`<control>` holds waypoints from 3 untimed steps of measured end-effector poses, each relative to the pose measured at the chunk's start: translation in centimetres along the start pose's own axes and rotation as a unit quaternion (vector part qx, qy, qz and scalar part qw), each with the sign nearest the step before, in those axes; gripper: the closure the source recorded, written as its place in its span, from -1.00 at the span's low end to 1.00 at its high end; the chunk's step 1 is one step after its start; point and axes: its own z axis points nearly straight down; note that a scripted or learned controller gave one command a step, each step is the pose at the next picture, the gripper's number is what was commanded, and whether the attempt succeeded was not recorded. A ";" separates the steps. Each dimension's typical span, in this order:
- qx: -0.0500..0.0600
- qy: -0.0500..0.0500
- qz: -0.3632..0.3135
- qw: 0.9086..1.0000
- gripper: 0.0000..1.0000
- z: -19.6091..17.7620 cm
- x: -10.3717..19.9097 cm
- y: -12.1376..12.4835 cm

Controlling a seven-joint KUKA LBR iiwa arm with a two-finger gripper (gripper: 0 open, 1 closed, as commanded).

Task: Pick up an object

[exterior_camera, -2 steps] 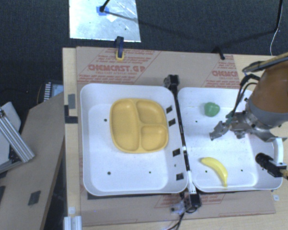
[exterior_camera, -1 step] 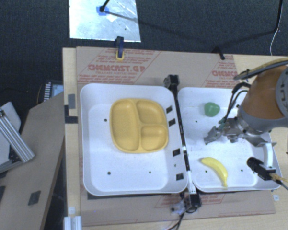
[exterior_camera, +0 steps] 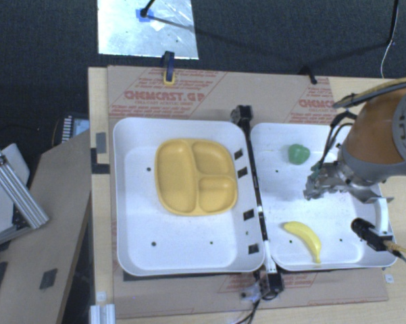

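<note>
Camera view: I am seeing two bins.
Left bin [exterior_camera: 132, 248]: yellow divided plate [exterior_camera: 194, 176] is lying at centre.
Right bin [exterior_camera: 338, 258]: green ball [exterior_camera: 298, 154] is sitting near far edge; banana [exterior_camera: 305, 237] is lying near front edge.
Gripper [exterior_camera: 319, 183]: is hovering between them, whether it is open I cannot tell.

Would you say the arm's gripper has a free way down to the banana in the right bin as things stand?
Probably yes. The gripper hangs over the right bin, and the banana lies alone on the floor just nearer the front, with nothing on it. The green object sits apart toward the back.
</note>
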 end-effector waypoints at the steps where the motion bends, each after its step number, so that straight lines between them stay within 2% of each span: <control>1: -0.002 0.000 -0.002 1.000 1.00 -5.3 0.7 0.9; 2: -0.003 -0.001 -0.002 1.000 1.00 -10.8 0.7 1.2; 3: 0.000 0.001 -0.005 1.000 1.00 -11.5 6.2 2.3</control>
